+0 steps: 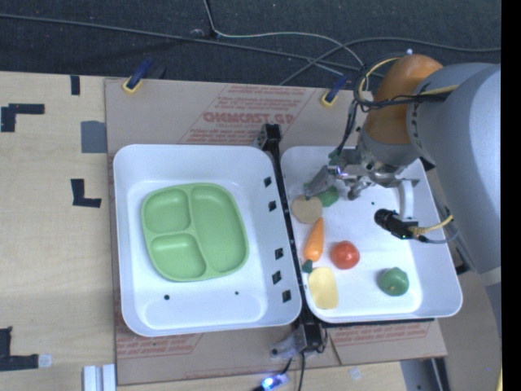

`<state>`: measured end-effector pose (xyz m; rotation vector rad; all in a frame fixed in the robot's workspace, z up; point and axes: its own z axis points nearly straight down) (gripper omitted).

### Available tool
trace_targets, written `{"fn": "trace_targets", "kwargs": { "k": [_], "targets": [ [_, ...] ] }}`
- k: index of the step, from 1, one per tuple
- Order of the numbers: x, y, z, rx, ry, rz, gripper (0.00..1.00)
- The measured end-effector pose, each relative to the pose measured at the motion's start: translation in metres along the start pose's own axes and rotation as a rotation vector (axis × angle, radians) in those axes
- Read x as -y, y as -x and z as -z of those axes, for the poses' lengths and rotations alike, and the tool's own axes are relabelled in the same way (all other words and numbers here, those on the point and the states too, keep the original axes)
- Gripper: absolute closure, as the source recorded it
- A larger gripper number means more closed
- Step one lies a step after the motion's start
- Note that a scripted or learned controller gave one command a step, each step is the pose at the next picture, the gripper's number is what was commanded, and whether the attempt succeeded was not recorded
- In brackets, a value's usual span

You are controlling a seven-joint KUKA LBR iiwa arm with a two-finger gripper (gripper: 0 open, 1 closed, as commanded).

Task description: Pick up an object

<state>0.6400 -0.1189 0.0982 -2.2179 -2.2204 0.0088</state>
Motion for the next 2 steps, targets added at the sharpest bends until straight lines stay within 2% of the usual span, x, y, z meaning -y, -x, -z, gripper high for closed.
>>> {"fn": "trace_targets", "kwargs": {
  "k": [1, 2],
  "targets": [
    [-0.002, 0.0, -0.012, 0.0, 0.011, -0.001, 0.0],
    [-0.003, -0.001, -0.001, -0.001, 0.013, 0.002, 1.0]
  ]
}}
